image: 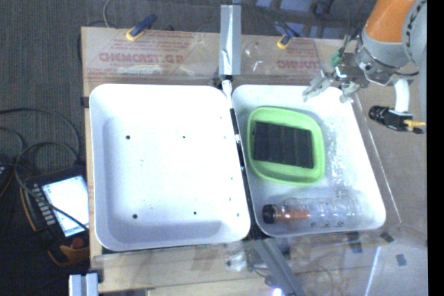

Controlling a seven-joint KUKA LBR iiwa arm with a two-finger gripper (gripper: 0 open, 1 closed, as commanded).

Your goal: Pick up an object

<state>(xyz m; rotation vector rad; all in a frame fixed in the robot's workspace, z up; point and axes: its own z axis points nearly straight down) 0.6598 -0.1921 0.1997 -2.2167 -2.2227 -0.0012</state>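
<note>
A green-rimmed rectangular object with a dark face (286,144) lies flat in the middle of the right bin (370,170). A clear plastic bottle with an orange-brown cap (316,211) lies on its side along that bin's near wall. My gripper (329,86) hangs over the right bin's far right corner, above and to the right of the green object. Its fingers are spread apart with nothing between them.
The left bin (166,163) sits beside the right one, split by a narrow gap. Clamps (141,27) hold the cardboard backing at the far edge. A metal post (229,38) stands between the bins at the back. Cables and a device lie on the floor at left.
</note>
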